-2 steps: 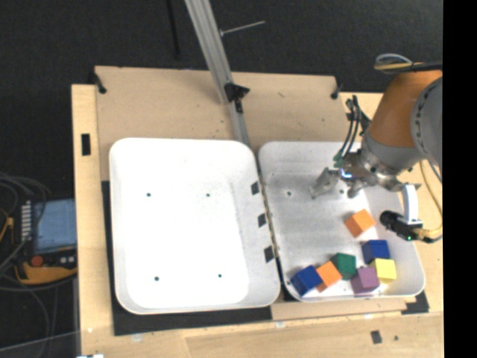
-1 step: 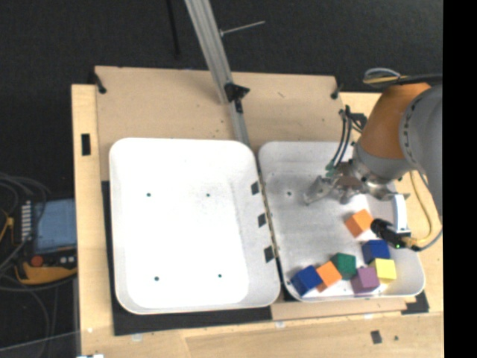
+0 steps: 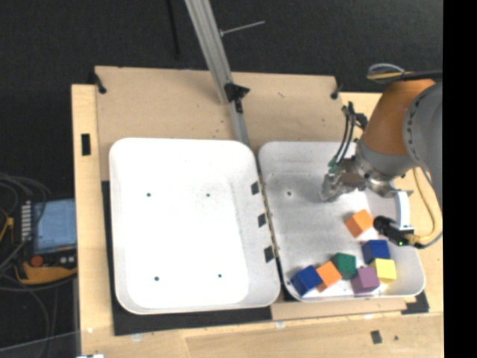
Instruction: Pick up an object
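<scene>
Honestly, I can't tell how the gripper (image 3: 332, 186) stands, but I judge the orange block (image 3: 359, 222) light and rigid, best pinched across two flat faces.

- A pale wooden tabletop (image 3: 86, 200) fills most of the view, with a lighter tan board (image 3: 171, 103) laid across its 12 o'clock part.
- Dark, nearly black floor (image 3: 89, 21) surrounds it at 12 and 9 o'clock (it looks like carpet, though the texture is hard to tell).
- A slim metal rail (image 3: 212, 51) slants down from 12 o'clock toward the centre, ending at a small black clamp (image 3: 236, 92).
- At 9 o'clock, off the tabletop's edge, lies a handheld control unit with a blue screen (image 3: 56, 226), amid loose dark cables (image 3: 15, 192).
- Light is even, with soft shadows.
</scene>
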Controlling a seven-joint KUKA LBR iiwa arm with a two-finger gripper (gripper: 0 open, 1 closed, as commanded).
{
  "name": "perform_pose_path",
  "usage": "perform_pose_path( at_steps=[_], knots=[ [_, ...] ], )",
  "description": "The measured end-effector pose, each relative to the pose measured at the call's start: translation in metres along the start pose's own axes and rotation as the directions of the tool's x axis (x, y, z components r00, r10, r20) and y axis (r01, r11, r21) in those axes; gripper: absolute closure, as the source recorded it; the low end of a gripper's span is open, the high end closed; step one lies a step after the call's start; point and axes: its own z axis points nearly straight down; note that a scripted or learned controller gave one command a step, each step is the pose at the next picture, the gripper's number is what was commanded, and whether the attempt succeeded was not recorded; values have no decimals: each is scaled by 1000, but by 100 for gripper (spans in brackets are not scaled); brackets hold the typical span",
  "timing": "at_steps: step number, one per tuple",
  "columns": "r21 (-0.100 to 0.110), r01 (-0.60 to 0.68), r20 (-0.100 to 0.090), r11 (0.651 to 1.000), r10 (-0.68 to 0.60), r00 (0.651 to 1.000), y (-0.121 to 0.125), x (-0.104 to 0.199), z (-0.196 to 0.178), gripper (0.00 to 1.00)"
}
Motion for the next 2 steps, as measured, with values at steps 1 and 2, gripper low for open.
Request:
perform_pose_path(
  at_steps=[1,2],
  knots=[
    [-2,12,-1,1000,-12,1000,7,3,-63,100],
    [0,12,-1,1000,-12,1000,13,1,-108,100]
  ],
)
